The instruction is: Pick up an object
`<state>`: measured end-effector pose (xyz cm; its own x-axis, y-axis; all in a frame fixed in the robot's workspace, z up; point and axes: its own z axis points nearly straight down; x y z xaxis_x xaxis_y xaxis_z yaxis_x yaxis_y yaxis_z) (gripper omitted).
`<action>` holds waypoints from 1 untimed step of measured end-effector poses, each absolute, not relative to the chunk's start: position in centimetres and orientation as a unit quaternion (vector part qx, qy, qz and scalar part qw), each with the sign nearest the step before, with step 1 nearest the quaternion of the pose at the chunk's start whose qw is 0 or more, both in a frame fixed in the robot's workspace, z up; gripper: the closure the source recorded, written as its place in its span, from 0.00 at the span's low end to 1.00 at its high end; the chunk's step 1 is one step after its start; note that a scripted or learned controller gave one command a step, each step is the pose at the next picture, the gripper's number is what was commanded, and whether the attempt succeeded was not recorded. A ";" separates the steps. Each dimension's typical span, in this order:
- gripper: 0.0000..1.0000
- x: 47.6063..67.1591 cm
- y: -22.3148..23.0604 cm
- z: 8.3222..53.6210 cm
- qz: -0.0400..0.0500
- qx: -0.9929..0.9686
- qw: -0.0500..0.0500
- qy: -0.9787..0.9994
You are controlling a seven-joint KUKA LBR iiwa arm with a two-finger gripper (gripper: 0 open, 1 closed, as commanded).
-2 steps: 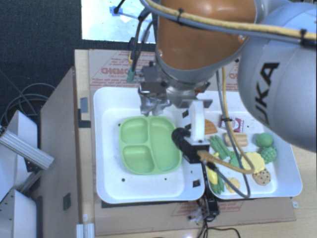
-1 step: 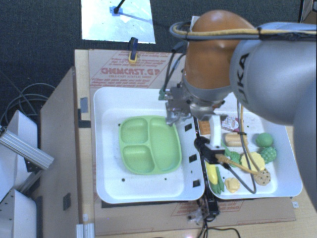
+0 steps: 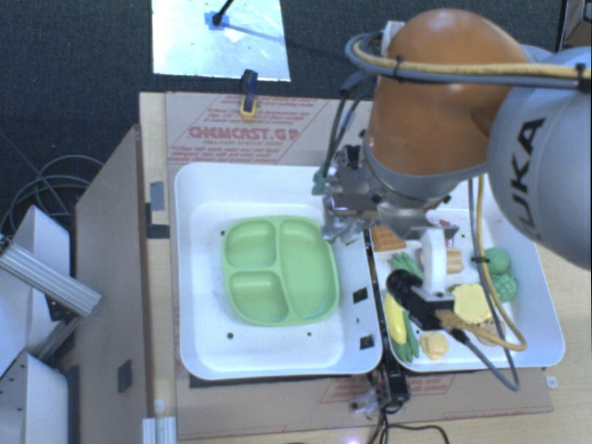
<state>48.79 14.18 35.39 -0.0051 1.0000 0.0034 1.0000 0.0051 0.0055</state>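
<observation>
A light green divided plate (image 3: 277,271) lies flat in the left white bin (image 3: 199,248). The right bin (image 3: 548,333) holds several small toy foods: a yellow piece (image 3: 395,320) by the near-left wall, an orange piece (image 3: 388,240), a green round piece (image 3: 498,262) and a pale yellow piece (image 3: 472,302). My gripper (image 3: 339,222) hangs under the orange wrist band, just over the plate's far right corner and close to the wall between the two bins. The wrist hides the far part of the right bin.
Both bins rest on a printed cardboard sheet (image 3: 250,132). A small yellow and black clamp (image 3: 248,95) sits at its far edge, with a shiny metal sheet (image 3: 217,26) beyond. Yellow and grey cables trail over the right bin's near side.
</observation>
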 end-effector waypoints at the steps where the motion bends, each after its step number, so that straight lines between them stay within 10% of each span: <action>1: 1.00 48.2 21.5 19.1 -0.007 0.704 -0.004 0.710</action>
<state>48.22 21.48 19.07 -0.0086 1.0000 -0.0033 0.9998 0.0086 -0.0156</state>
